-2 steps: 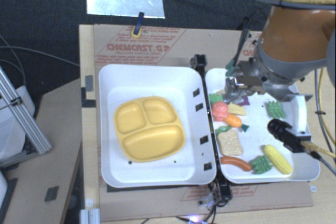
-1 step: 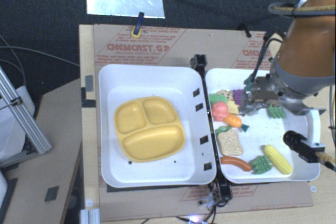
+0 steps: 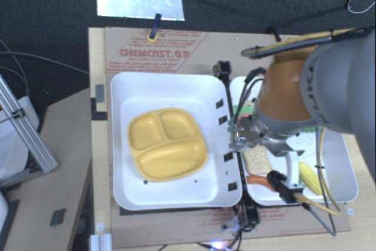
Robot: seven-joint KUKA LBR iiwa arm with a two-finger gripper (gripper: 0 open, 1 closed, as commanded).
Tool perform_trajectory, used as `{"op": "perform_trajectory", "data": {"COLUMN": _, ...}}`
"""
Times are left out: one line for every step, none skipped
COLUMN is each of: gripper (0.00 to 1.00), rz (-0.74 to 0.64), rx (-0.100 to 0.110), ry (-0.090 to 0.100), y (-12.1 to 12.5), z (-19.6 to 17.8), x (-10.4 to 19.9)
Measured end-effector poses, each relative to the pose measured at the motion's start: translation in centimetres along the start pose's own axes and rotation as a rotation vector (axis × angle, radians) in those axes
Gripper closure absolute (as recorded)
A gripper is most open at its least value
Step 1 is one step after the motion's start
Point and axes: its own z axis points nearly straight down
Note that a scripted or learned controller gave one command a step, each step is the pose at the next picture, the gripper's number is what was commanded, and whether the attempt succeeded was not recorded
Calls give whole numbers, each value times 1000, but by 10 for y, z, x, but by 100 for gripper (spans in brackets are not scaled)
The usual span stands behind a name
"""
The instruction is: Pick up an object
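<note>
The right bin (image 3: 346,185) holds a yellow corn cob (image 3: 310,178), an orange carrot-like piece (image 3: 257,180), a tan speckled slab (image 3: 257,157) and something green (image 3: 242,109) near its left wall. My grey arm with its orange band (image 3: 285,91) hangs over this bin and covers most of it. My gripper (image 3: 247,139) points down at the bin's left side, just above the tan slab, largely hidden under the wrist. Nothing can be seen held in it.
The left bin (image 3: 135,85) holds a yellow divided plate (image 3: 167,144) in its middle. A black divider with clips (image 3: 226,120) separates the two bins. Cables (image 3: 322,185) hang from the wrist over the right bin's front.
</note>
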Motion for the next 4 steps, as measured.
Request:
{"op": "perform_trajectory", "data": {"gripper": 0, "rz": 2, "rx": -12, "ry": 0, "y": 2, "z": -8, "x": -2}}
{"op": "perform_trajectory", "data": {"gripper": 100, "rz": 0, "rx": -14, "ry": 1, "y": 3, "z": -18, "x": -2}}
{"op": "perform_trajectory", "data": {"gripper": 100, "rz": -5, "rx": -11, "ry": 1, "y": 0, "z": 4, "x": 60}}
{"op": "perform_trajectory", "data": {"gripper": 100, "rz": -6, "rx": -28, "ry": 4, "y": 49, "z": -106, "x": 102}}
